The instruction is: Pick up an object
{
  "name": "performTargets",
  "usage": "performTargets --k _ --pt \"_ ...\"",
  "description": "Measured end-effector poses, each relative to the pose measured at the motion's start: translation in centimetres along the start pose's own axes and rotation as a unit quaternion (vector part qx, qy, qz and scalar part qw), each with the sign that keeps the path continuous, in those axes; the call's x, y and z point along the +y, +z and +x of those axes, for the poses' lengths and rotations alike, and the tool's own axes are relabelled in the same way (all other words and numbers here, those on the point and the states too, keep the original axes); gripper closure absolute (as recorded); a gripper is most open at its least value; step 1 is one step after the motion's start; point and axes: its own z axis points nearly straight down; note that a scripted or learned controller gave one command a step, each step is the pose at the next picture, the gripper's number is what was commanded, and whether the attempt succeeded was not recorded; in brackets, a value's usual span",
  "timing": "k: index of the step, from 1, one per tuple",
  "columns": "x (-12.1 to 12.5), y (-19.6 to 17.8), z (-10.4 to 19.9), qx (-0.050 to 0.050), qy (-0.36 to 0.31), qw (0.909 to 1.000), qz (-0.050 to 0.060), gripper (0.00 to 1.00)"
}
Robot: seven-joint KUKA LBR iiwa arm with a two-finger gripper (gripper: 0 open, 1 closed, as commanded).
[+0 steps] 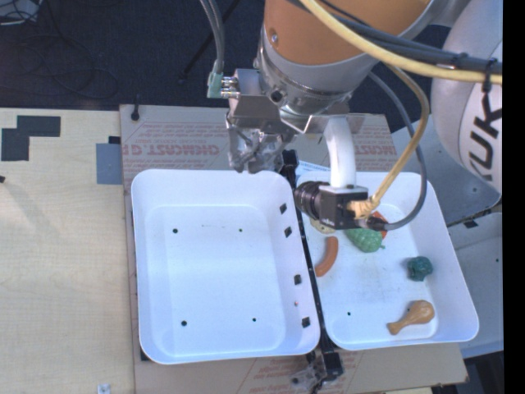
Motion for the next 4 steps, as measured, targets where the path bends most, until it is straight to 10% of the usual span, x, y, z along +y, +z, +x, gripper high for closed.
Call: performTargets --k 1,2,3,4 --pt "-2.9 12.6 2.4 -0.004 0.002 1.0000 0.007 1.00" --pt "1.7 11.7 -0.2 -0.001 0.004 1.0000 0.000 1.00" --pt "-3.0 15.6 -7.1 -0.003 0.006 1.0000 0.004 1.00" --pt "-2.8 30.8 -9.5 -0.003 0.005 0.9999 0.008 1.00"
